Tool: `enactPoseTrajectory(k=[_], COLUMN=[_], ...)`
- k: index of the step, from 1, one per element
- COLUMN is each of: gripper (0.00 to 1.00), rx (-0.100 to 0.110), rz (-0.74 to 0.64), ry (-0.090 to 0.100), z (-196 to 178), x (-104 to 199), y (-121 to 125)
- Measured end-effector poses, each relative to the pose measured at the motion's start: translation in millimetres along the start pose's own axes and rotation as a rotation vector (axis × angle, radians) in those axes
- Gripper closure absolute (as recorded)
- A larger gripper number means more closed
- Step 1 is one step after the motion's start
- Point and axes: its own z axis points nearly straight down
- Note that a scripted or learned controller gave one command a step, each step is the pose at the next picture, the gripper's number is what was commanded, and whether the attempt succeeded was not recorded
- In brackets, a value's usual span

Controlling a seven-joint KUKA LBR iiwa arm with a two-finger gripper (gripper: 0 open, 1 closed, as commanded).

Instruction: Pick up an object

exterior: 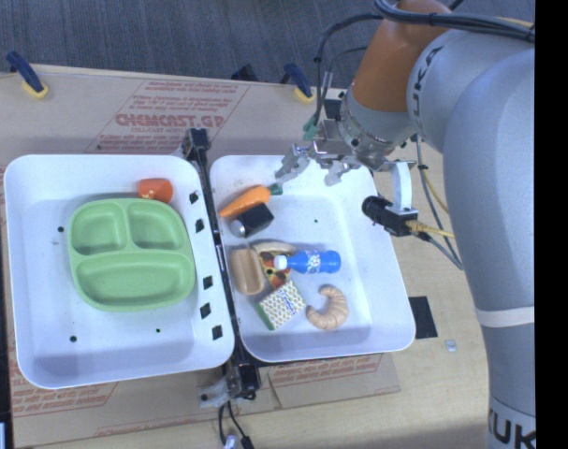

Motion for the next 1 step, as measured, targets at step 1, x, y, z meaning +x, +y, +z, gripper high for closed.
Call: enactPoseTrajectory(k=[1], gripper=[0.0], rx=[0.002], rz=[0.063], ry=[0.0], z=[122.7], x=[25.7], y=[-0.6])
